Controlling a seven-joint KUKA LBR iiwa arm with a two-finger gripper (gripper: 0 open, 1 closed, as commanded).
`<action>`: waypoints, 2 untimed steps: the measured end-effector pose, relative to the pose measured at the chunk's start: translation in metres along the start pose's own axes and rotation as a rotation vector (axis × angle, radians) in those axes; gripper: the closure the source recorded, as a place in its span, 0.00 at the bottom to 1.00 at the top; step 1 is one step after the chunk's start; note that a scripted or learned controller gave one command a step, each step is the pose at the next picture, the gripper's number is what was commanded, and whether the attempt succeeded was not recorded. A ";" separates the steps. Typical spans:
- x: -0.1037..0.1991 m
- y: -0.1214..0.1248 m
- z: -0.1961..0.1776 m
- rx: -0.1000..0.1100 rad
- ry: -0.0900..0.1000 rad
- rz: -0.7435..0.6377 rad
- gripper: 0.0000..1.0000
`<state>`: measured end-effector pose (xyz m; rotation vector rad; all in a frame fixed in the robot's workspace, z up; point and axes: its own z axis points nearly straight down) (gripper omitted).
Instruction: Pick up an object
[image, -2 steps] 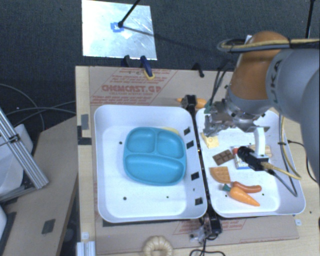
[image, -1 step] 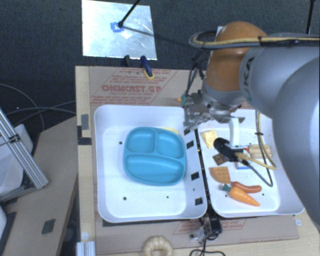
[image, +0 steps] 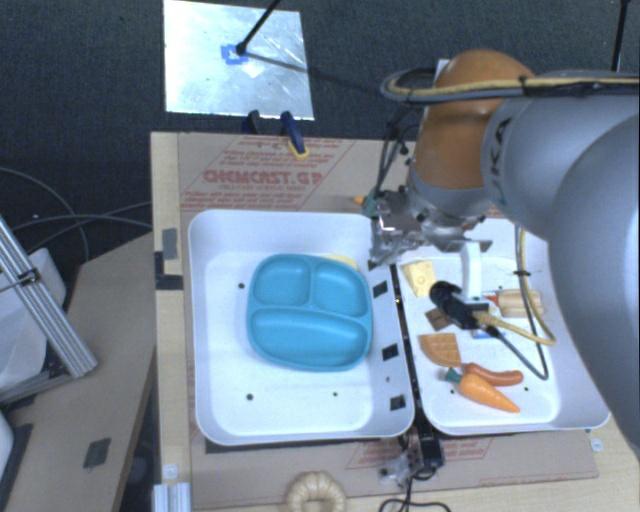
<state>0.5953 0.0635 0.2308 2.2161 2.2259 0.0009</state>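
Tool (image: 385, 245): hangs low over the far end of the wall shared by the two bins, at the end of the grey arm (image: 560, 150) that comes in from the right.
Tool state: cannot tell whether it is released or clenched; its tip is lost in the clutter of the wrist.
Left bin (image: 215, 330): to the tool's left and nearer the camera.
Right bin (image: 570, 400): to the tool's right, partly covered by the arm.
Blue plate (image: 308, 310): a three-part plate lying flat in the left bin, just left of the tool and a little nearer the camera.
Yellow piece (image: 343, 261): peeks out at the plate's far edge, close beside the tool on its left.
Cheese wedge (image: 420, 277): in the right bin, the nearest thing to the tool, just right of it and slightly nearer the camera.
Cracker (image: 440, 349): an orange-brown square in the right bin, further toward the camera than the cheese.
Carrot (image: 485, 388): at the near side of the right bin, well apart from the tool.
Beige sticks (image: 515, 300): right of the tool, under the arm.
Cardboard sheet (image: 260, 170): lies under both bins, with red lettering beyond the tool.
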 end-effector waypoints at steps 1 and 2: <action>0.004 0.001 -0.002 -0.001 0.000 -0.001 1.00; 0.005 0.012 -0.003 -0.002 0.000 -0.002 1.00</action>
